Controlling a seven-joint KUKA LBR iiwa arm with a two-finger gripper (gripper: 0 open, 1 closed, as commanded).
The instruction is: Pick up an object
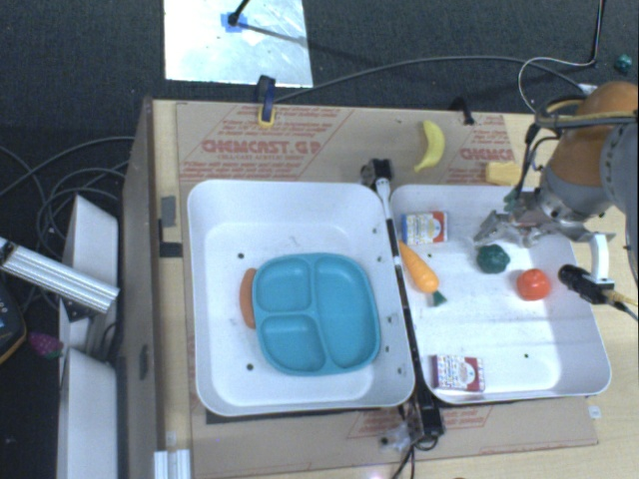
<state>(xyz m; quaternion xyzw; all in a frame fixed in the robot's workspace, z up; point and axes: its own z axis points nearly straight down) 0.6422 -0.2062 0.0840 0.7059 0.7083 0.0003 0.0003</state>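
1. Over the right bin (589, 362), near its far right corner, the gripper (516, 228) hangs with its fingers spread and nothing between them.
2. Dark green object (491, 258) lies just below the fingertips, toward the camera; roundish, no clear long axis.
3. Red-orange ball (533, 284) sits beside it; carrot (419, 267) lies further left.
4. Judgement: short descent toward the green object comes next.
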